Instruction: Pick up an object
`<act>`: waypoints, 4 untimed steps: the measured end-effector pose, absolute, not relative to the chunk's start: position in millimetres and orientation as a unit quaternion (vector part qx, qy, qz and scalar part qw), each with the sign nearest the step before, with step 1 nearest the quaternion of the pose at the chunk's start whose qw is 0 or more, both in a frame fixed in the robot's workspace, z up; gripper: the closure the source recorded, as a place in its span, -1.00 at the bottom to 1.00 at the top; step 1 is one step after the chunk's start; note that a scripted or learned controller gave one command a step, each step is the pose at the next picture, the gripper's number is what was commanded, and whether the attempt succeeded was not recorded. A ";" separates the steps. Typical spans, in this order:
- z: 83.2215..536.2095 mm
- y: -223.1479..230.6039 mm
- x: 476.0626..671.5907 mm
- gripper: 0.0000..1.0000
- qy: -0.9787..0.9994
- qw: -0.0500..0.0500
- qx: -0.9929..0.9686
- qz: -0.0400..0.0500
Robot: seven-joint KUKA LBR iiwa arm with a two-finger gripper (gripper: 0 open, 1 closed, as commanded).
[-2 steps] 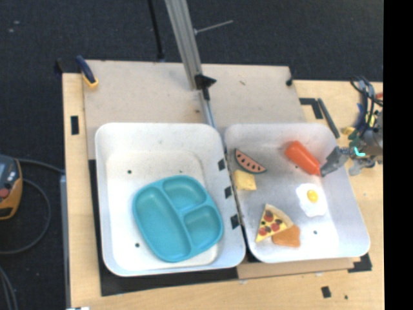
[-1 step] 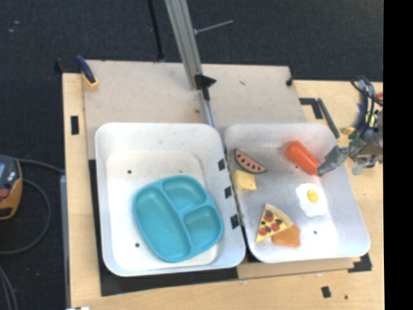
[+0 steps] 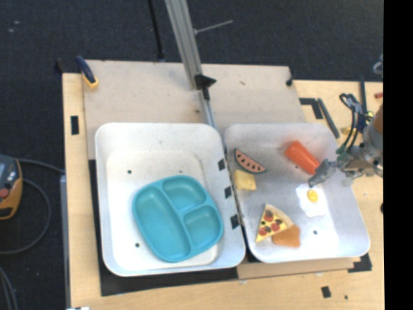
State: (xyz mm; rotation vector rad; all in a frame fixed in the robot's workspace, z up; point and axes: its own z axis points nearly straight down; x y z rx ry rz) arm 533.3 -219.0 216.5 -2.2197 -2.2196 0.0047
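Two white bins: blue plate (image 3: 179,218) left; end effector (image 3: 321,175), grip unclear, between orange cylinder (image 3: 302,156) and fried egg (image 3: 311,199).

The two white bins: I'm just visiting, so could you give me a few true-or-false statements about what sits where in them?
1. The blue divided plate lies in the left bin. True.
2. The pizza slice lies on the blue plate. False: it lies in the right bin, beside an orange piece.
3. The fried egg is in the right bin. True.
4. The watermelon slice is in the left bin. False: it lies in the right bin, near the divide.
5. The gripper is over the left bin. False: it is over the right bin, between the orange cylinder and the egg.
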 end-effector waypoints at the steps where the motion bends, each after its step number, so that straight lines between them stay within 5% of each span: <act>1: 173.1 -217.2 537.0 -1.00 -0.707 0.001 -0.707 0.001; 2: 109.7 -219.5 535.6 -1.00 -0.707 0.001 -0.707 0.001; 3: 124.9 -221.4 537.7 1.00 -0.706 -0.003 -0.708 -0.001; 4: 189.7 -221.1 540.9 1.00 -0.708 -0.004 -0.706 -0.002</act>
